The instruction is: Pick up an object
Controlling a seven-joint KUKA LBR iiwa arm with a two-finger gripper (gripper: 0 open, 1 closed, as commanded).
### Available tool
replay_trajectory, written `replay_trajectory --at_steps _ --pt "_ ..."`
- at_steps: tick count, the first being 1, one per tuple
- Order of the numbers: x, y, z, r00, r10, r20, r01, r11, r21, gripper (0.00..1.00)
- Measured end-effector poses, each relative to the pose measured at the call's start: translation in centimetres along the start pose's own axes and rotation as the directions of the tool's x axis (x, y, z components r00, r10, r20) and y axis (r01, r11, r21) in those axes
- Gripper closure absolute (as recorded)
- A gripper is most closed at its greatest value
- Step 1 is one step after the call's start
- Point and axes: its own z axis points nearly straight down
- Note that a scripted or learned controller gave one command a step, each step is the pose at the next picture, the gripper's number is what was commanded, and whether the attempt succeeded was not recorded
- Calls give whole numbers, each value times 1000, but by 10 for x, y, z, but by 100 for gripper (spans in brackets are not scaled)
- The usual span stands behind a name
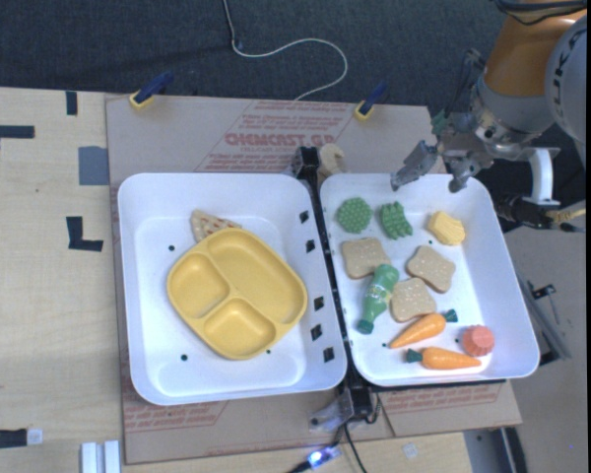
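Objects fill the right bin (502, 264) beneath the gripper (435, 173), whose two fingers stand apart, holding nothing, over the bin's far rim. Nearest lie one yellow lump (446, 229) and two knobbly green vegetables (354, 215); further off, three bread slices (431, 267), one green bottle (376, 298), two carrots (417, 330), one red piece (478, 340). The left bin (143, 264) holds one yellow three-compartment tray (236, 294) overlapping a waffle-textured wedge (209, 225).

Two white bins sat side by side. The left bin (138, 294) held one yellow divided tray (236, 294) and one waffle piece (209, 226). The right bin (507, 294) held three bread slices (431, 267), two carrots (417, 330), two green vegetables (354, 215), one green bottle (378, 298), one yellow piece (446, 229) and one red-orange piece (478, 340).
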Motion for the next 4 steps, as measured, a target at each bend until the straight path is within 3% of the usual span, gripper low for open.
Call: replay_trajectory --at_steps 1,4 --pt "0 2 -9 1000 -3 1 3 1000 -14 0" --pt "20 -9 152 1000 -3 1 3 1000 -8 0"
